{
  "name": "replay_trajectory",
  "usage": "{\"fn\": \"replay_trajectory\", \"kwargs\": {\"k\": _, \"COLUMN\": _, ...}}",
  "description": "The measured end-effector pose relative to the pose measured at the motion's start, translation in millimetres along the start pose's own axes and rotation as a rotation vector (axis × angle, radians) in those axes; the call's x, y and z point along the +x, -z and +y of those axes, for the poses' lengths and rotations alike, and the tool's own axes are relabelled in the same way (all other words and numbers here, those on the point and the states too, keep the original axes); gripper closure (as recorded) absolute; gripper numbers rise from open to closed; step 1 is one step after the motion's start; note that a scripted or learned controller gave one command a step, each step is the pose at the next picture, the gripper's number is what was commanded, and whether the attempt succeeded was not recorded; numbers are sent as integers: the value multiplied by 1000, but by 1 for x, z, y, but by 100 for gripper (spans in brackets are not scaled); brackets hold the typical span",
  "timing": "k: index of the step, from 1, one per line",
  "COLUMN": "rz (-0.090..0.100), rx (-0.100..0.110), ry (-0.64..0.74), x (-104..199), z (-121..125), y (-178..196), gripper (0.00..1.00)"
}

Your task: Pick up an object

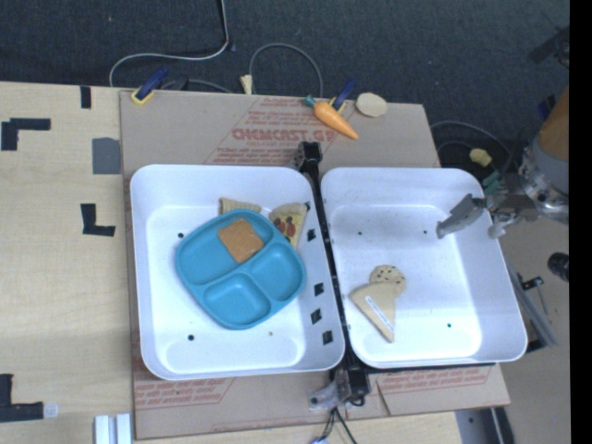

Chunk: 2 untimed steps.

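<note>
Ice-cream-cone toy [377, 302] lies in the right bin [495, 336], toward its lower left, long axis running from 11 to 5 o'clock. From the gripper [474, 213], hovering over the bin's upper right edge, it sits toward 8 o'clock, well apart. Whether the jaws are spread cannot be told.

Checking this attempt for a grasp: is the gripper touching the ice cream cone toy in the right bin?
Apart. The camera view shows the gripper near the right bin's upper right corner, with bare white floor separating it from the ice cream cone toy lying lower in the bin.
</note>
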<state>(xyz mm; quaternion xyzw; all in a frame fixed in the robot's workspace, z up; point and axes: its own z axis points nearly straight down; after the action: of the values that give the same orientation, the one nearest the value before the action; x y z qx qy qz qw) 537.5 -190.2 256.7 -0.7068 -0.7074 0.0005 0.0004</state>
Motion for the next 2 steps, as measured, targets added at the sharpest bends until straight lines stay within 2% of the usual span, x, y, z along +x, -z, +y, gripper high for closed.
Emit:
{"fn": "replay_trajectory", "kwargs": {"k": 1, "rz": 3, "rx": 6, "ry": 3, "x": 49, "z": -5, "y": -65, "gripper": 0}}
{"fn": "replay_trajectory", "kwargs": {"k": 2, "rz": 2, "rx": 7, "ry": 2, "x": 76, "z": 14, "y": -145, "gripper": 0}}
